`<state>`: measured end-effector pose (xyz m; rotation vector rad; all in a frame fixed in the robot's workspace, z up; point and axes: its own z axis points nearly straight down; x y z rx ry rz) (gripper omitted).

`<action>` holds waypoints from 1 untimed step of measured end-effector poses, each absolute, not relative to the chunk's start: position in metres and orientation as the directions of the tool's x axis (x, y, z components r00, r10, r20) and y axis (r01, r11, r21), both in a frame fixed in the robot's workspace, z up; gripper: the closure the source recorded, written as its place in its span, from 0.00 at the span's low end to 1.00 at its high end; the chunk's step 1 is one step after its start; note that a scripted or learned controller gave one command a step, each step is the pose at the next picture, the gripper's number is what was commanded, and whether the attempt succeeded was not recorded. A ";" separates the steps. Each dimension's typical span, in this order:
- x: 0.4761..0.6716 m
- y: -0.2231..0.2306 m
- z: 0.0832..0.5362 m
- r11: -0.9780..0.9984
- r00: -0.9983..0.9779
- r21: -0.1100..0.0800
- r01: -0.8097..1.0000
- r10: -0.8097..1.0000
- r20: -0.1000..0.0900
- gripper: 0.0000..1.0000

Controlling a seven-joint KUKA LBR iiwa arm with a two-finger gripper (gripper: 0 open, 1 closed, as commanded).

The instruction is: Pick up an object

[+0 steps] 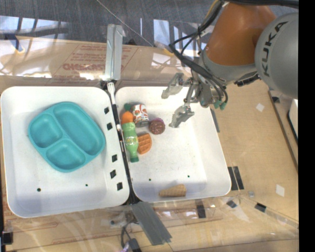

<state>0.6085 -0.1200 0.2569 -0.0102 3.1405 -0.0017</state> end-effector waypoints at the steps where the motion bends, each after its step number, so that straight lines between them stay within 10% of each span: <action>1: 0.599 -0.124 0.098 0.980 -0.980 -0.001 0.198 0.198 0.006 0.00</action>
